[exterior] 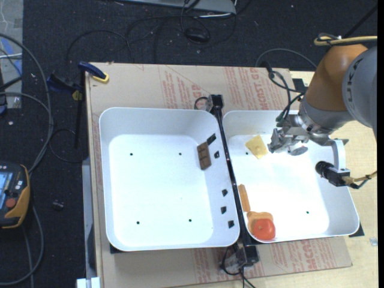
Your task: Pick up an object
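The robot's hand (287, 141) hovers low in the right bin (336, 221), a yellow block (257, 146) just beside it; whether it grips anything cannot be told. The approach step looks underway; next, closing squarely on the block.

The gripper (283, 140) hangs low over the right bin (336, 212), near its far wall, just right of a pale yellow block (257, 147). At that bin's near left corner an orange-red ball (263, 228) touches a tan stick (243, 198). A brown bar (204, 156) lies tilted against the left bin's (114, 179) right wall. Both bins sit on the cardboard-covered table (156, 80).
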Robot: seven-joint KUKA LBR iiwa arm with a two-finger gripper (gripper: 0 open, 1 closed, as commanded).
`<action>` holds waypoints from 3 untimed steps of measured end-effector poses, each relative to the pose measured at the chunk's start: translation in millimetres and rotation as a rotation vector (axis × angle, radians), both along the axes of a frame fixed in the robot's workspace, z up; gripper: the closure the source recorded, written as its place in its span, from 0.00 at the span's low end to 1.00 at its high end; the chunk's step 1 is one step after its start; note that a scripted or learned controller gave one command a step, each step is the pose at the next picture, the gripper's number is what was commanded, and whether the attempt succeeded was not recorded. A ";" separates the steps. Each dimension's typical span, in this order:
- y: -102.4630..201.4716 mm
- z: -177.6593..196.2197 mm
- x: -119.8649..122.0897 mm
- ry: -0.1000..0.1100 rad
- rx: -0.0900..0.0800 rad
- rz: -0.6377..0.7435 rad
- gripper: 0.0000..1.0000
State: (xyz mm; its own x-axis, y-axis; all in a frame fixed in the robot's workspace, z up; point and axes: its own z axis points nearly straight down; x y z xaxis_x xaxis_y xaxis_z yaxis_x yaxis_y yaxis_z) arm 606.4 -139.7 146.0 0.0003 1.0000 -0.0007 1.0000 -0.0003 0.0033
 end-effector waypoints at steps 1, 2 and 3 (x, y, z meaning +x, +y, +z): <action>1.7 57.7 9.6 -0.002 0.000 0.001 1.00; 1.6 61.4 9.8 0.003 0.001 0.000 1.00; 44.3 63.4 9.9 0.003 0.002 0.003 1.00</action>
